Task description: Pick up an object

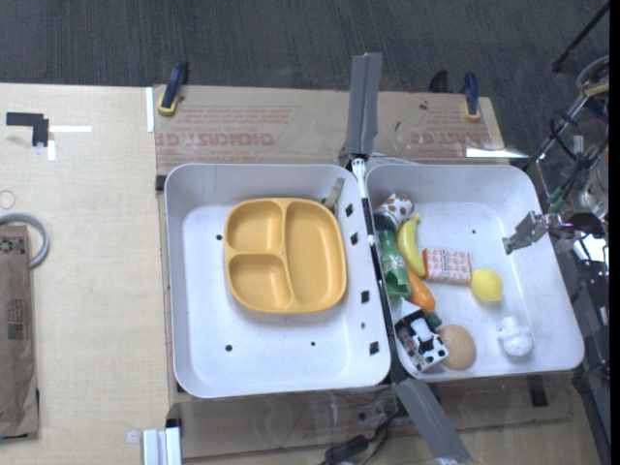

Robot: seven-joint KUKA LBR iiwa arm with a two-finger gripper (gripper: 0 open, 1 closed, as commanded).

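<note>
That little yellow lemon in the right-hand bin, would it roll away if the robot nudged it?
Probably: the small yellow lemon looks rounded, so it may roll. It lies on open bin floor beside the red-and-white box, which might stop it leftward. Its smooth curve could slip from a gripper.

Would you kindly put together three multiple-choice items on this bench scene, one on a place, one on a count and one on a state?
1. Where does the yellow divided plastic plate lie?
A. in the left white bin
B. in the right white bin
C. on the cardboard behind the bins

2. How many compartments does that plate have?
A. two
B. three
C. five

3. How does the small round yellow lemon stand to the two-finger gripper?
A. clamped between its fingers
B. lying free on the bin floor, apart from it
C. hanging from it above the bench

Answers:
1 A, the plate rests on the floor of the left white bin.
2 B, two ridges split it into three wells.
3 B, the lemon sits on the floor of the right white bin, with bare floor between it and the gripper.
</note>
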